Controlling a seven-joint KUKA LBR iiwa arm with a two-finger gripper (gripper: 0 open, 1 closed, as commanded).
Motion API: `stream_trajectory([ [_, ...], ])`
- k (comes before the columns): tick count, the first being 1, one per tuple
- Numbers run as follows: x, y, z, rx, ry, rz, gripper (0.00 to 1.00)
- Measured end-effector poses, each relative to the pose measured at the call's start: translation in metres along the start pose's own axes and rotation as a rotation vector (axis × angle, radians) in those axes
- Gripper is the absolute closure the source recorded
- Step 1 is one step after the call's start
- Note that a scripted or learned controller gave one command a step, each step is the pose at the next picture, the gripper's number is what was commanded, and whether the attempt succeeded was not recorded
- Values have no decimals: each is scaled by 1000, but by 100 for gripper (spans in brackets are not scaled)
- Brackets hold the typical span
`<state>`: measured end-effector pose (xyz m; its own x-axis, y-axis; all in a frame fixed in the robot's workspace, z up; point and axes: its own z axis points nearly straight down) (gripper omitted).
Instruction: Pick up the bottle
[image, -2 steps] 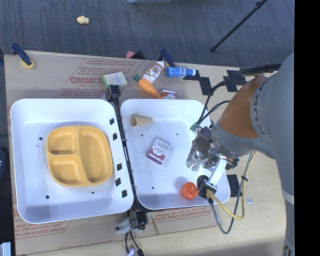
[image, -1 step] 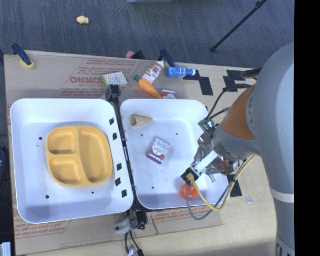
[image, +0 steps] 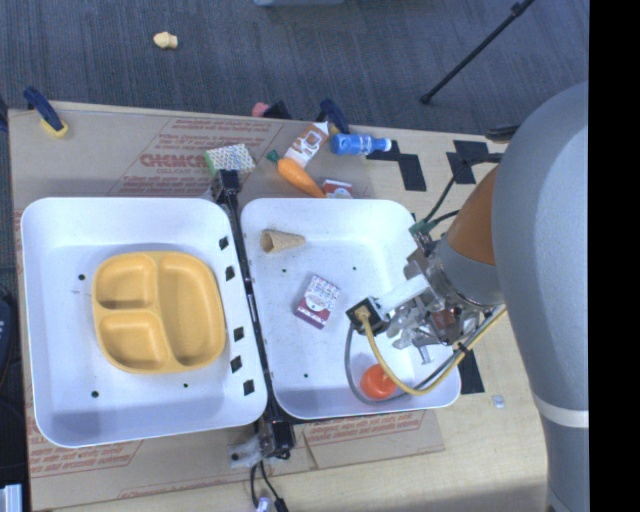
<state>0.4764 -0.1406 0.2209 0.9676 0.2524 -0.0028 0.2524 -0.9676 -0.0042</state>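
An orange rounded object (image: 377, 383), possibly the bottle, lies at the front right corner of the right bin (image: 330, 215), partly hidden behind a yellow cable loop. My gripper (image: 418, 328) hangs just above and to the right of it, over the bin's right edge. Nothing shows as held. Two more bottles lie outside the bins on the cardboard at the back: a white and orange one (image: 305, 145) and a blue one (image: 356, 145).
The right bin also holds a cone (image: 283, 240) and a small printed packet (image: 317, 300). A yellow divided plate (image: 158, 310) fills the left bin (image: 50, 225). A carrot (image: 298, 177) and a green sponge (image: 230, 157) lie behind the bins.
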Motion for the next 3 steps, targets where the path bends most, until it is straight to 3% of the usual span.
stream_trajectory([
  [1,-4,11,8,3,-2,46,100],
  [3,-4,11,5,3,-2,46,100],
])
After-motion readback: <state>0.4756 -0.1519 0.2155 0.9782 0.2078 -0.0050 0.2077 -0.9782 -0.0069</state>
